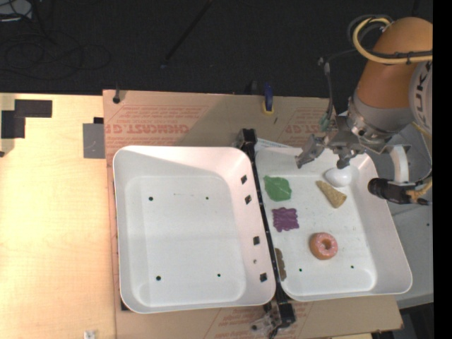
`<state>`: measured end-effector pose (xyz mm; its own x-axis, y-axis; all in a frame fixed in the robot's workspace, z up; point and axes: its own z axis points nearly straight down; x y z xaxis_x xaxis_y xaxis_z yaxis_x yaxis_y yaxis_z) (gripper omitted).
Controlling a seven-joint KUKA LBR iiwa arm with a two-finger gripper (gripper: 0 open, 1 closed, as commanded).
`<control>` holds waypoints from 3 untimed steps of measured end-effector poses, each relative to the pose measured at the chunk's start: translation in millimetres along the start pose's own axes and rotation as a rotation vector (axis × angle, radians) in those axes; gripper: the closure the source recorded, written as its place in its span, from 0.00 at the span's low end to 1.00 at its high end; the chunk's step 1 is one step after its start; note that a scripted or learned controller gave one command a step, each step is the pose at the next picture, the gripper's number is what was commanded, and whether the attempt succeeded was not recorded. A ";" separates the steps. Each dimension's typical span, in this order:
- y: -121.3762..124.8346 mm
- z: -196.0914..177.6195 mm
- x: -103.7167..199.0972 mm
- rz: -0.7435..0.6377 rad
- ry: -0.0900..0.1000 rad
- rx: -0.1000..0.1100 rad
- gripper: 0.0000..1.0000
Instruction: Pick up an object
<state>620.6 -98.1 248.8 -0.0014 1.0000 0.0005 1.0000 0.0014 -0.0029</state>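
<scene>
Wedge (pixel 331 193) long axis diagonal, tip pointing upper-left, jaws (pixel 324 156) spread open above, holding nothing

Light falls bright and even on the left bin (pixel 183 224); glare whitens its upper floor, soft shadow lines its left wall. Beyond the bin's far rim the background goes near black. Focus slightly soft throughout; small items right of it lack fine detail.
</scene>
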 end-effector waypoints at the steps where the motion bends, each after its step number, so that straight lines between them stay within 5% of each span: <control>1: -101.6 -87.1 22.2 0.000 0.002 0.000 0.00; 2: -97.5 -92.3 20.8 0.000 0.000 0.002 1.00; 3: -136.8 -73.1 56.2 -0.001 0.001 0.004 1.00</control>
<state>484.0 -42.1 322.4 -0.0027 1.0000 0.0016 1.0000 0.0027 -0.0074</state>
